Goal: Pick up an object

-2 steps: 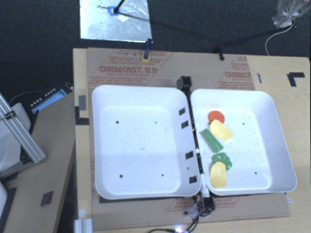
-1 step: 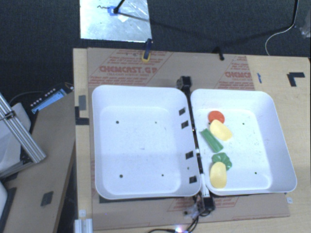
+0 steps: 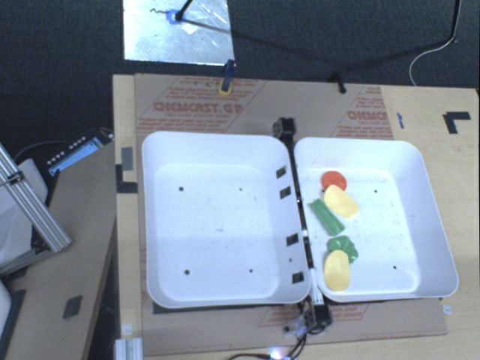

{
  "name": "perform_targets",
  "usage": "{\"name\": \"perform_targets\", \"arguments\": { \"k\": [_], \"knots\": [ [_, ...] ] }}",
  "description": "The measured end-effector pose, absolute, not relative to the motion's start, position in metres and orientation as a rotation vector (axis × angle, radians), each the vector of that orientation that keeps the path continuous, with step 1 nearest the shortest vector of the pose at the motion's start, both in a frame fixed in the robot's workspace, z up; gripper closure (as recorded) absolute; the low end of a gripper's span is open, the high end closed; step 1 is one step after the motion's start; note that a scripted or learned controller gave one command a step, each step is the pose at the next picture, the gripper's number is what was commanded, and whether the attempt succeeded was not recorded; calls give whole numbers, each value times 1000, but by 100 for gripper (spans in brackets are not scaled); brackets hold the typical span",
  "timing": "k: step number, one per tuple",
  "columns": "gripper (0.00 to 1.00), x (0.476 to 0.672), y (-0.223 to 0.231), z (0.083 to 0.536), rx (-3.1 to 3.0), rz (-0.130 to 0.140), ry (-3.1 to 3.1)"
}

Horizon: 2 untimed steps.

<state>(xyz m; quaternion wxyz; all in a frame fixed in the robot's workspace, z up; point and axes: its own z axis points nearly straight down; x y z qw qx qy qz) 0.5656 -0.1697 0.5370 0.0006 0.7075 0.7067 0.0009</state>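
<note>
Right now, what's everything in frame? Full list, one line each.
bins: 2, white, side by side on the bench; left bin, right bin
red piece: 1, red, right bin, far left part
yellow pieces: 2, yellow, right bin; one just below the red piece, one near the front edge
green stick: 1, green, right bin, by the divider
green lump: 1, green, right bin, above the front yellow piece
foil sheet: 1, silver, floor beyond the bench

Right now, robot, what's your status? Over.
Right bin: red piece, two yellow pieces, two green pieces, clustered, touching. Nothing picked yet.
</note>
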Motion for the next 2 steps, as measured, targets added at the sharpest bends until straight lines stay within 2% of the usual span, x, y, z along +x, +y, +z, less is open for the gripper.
{"name": "perform_targets", "arguments": {
  "k": [1, 2],
  "knots": [
    [100, 656, -181, 536, 2208, 5, 2221],
    [100, 669, -177, 536, 2212, 2, 2224]
  ]
}}
